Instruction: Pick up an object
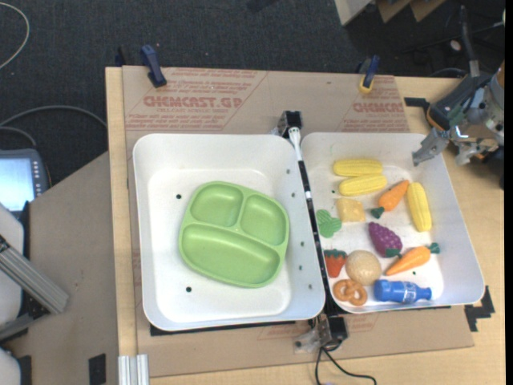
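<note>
A green divided plate point(233, 233) is lying in the left bin point(152, 215). Toy foods are crowding the right bin point(461, 247), among them corn cobs point(358, 167) and a blue bottle point(402, 292). The gripper point(430, 147) is hovering over that bin's far right corner, seemingly holding nothing; I cannot tell its opening.

The arm point(481, 111) was grey metal with an orange band point(437, 115) above the wrist. Its end effector point(426, 149) ended in slim grey fingers, and dark cabling ran along the upper links.
</note>
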Robot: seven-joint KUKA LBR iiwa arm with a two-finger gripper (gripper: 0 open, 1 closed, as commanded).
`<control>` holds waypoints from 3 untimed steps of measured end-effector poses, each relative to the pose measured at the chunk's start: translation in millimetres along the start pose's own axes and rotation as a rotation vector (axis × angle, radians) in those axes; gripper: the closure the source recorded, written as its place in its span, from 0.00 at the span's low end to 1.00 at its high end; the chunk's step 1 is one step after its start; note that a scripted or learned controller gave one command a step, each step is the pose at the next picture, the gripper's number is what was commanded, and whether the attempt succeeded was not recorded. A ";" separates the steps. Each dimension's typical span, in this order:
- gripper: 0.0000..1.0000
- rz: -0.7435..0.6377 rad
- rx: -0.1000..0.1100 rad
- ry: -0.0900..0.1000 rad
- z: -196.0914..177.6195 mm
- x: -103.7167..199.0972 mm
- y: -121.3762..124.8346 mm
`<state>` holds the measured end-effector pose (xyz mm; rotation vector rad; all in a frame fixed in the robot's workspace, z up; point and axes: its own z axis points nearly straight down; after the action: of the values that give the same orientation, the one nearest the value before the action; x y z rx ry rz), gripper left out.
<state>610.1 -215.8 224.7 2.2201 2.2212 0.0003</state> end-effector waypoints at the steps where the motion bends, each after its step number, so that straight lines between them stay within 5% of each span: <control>1: 0.00 -0.005 0.004 0.016 146.2 -0.6 29.5; 2: 0.00 -0.004 0.006 0.005 139.9 61.5 -19.1; 3: 0.00 -0.011 0.035 0.005 144.1 36.1 51.9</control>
<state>662.1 -179.8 80.6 2.2284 2.2532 -0.0336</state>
